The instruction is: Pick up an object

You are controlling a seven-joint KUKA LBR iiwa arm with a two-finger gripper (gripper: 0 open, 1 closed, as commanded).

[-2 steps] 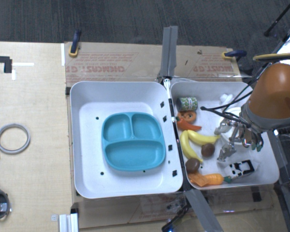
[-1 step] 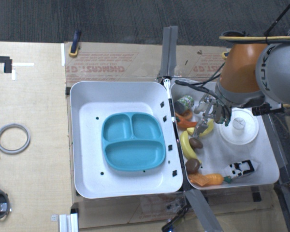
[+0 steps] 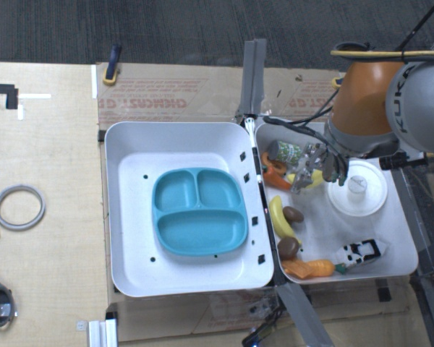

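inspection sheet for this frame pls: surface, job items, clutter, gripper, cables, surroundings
Surface: two shallow white bins, left bin and right bin, side by side on a tan bench.
Job's things: right bin holds a yellow banana, two brown oval items, an orange carrot, a black-and-white toy, a white round lid.
Clutter: teal divided plate in left bin.
Gripper: gripper low over right bin's far side; open or shut cannot be told.
Cables: black cables by the wrist.
Surroundings: grey tape ring on bench.
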